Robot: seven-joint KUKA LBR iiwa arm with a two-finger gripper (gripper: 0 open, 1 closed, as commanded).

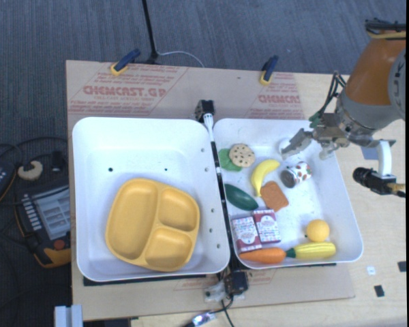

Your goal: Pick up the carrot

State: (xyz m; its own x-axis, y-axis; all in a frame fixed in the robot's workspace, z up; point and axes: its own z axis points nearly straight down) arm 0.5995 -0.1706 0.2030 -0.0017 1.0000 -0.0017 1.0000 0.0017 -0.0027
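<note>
Carrot [262,255] lies at the right bin's near edge; we judge it light, stiff, smooth. We'd grip mid-body. End effector [307,142] open, empty.

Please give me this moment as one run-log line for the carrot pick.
target: orange toy carrot, front edge of right white bin | tool: above bin's back, apart from carrot | carrot: not yet picked | left bin: yellow divided plate

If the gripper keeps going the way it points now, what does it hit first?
The gripper points left and down into the right bin. Likely bare bin floor first, then the banana; depth is unclear. The carrot lies well off that line.
</note>
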